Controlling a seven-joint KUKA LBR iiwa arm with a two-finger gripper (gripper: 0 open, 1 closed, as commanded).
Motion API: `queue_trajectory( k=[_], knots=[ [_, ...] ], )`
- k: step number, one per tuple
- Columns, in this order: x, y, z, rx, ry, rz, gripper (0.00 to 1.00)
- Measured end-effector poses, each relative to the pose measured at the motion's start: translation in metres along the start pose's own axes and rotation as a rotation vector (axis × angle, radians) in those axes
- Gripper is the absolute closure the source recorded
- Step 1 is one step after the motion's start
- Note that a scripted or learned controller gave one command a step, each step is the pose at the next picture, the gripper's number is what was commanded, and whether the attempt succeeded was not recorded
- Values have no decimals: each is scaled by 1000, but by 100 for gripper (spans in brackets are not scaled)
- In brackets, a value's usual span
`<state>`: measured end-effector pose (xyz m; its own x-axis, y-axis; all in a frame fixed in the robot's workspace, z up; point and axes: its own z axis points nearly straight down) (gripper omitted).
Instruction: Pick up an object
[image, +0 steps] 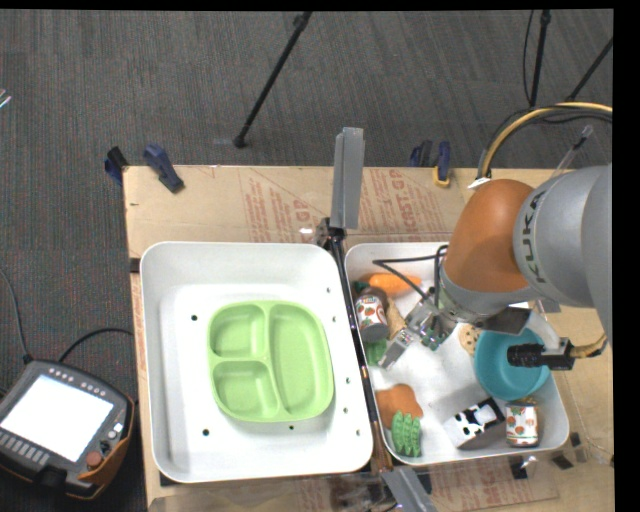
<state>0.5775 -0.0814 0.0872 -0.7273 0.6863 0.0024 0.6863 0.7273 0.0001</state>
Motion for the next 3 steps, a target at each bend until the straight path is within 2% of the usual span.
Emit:
queue_trajectory(
  k=[1,2,3],
  knots=[
    [-56,21,0,0,-2,2,0],
    [-38,18,-2,4,-13,227,0],
    [-35,22,-11,0,-3,221,100]
  ],
)
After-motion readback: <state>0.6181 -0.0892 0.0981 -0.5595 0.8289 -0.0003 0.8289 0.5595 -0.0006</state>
